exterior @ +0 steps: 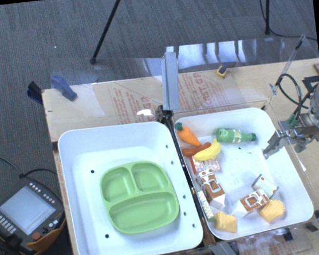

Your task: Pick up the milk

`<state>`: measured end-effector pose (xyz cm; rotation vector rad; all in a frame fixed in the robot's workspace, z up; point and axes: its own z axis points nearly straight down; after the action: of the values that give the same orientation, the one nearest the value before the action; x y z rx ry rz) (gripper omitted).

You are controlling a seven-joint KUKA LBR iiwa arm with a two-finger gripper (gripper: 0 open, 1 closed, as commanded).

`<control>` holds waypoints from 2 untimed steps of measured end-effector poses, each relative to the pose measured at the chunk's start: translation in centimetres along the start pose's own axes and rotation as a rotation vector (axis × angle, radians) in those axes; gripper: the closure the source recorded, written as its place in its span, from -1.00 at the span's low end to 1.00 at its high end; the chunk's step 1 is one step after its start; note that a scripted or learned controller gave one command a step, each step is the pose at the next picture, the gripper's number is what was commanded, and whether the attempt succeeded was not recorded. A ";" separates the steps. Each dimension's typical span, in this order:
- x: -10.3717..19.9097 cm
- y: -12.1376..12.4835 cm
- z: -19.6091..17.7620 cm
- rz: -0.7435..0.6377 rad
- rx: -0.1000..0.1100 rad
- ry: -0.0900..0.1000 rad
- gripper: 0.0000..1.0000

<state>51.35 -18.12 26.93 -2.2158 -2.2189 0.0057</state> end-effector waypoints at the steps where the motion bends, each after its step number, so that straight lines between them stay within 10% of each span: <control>1: 4.3 -2.5 7.1 -0.090 0.011 0.005 -1.00; 2: 4.7 -3.9 18.5 -0.307 0.007 0.005 -1.00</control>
<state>47.33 -13.44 8.44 -1.8456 -2.5244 0.0067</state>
